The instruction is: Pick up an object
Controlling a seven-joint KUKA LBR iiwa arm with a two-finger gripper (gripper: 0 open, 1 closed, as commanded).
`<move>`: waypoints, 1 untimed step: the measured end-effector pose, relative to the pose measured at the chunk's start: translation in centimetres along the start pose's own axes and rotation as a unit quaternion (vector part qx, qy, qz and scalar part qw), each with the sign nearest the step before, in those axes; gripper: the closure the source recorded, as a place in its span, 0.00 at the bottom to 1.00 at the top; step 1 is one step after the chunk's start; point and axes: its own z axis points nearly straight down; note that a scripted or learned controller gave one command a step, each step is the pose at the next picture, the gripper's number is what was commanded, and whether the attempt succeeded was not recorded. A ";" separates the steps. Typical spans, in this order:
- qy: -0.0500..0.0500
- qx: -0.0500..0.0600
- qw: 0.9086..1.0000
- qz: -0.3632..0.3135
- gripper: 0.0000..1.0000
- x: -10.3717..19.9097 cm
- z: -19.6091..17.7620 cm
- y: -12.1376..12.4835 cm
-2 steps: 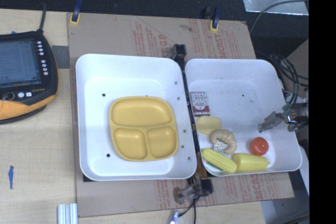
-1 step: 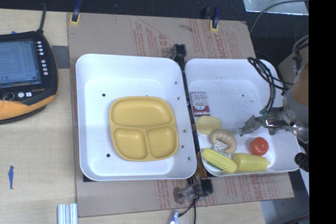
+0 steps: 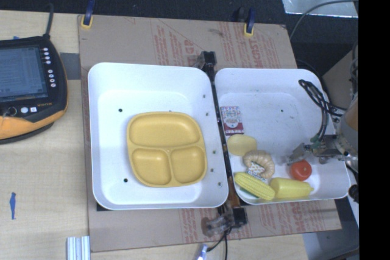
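The right bin (image 3: 268,85) holds several toy foods. A red tomato (image 3: 300,171) lies near its right wall, with a long yellow piece (image 3: 291,189) just below it. A corn cob (image 3: 254,186) and a pale ring-shaped pastry (image 3: 258,162) sit near the bin's front left. A yellow lemon-like lump (image 3: 241,144) and a small red-and-white packet (image 3: 231,119) lie along the left wall. My gripper (image 3: 312,151) reaches in from the right edge and hovers just above and beside the tomato, low in the bin. Nothing is visibly held.
The left bin (image 3: 109,91) carries a yellow divided tray (image 3: 166,148). A tablet-like pendant (image 3: 27,85) rests on the bench at far left. Black cables (image 3: 317,97) drape over the right bin's far right rim. Clamps hold the cardboard sheet (image 3: 183,39) at the back.
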 end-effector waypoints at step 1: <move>0.000 -0.001 1.000 -0.001 0.00 0.0 2.4 4.9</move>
